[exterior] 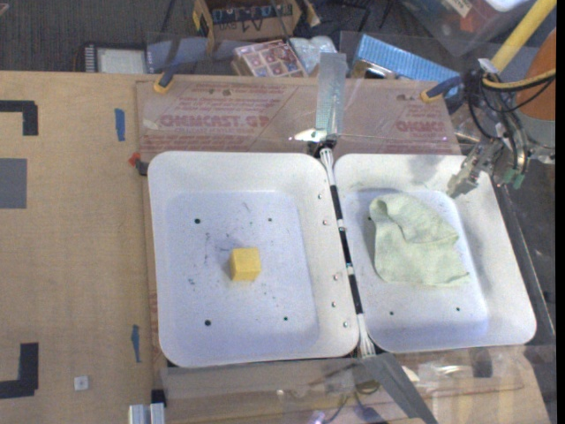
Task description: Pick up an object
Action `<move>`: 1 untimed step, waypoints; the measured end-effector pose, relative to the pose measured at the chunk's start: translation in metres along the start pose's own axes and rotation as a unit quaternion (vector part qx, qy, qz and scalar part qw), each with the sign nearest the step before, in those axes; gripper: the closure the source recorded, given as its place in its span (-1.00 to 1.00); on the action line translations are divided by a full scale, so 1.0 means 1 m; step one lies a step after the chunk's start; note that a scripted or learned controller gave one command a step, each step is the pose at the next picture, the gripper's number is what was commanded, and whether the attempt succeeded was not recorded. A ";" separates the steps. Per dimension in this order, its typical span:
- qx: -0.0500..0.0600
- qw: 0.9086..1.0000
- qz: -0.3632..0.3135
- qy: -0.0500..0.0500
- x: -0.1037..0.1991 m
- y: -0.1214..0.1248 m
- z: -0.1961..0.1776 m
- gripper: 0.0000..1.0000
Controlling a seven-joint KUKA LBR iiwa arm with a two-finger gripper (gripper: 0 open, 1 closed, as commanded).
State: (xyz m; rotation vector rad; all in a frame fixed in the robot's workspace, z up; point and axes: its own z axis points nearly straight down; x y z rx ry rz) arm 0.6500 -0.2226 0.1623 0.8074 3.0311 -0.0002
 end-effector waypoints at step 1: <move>0.000 0.999 0.049 0.001 0.002 0.002 0.006 1.00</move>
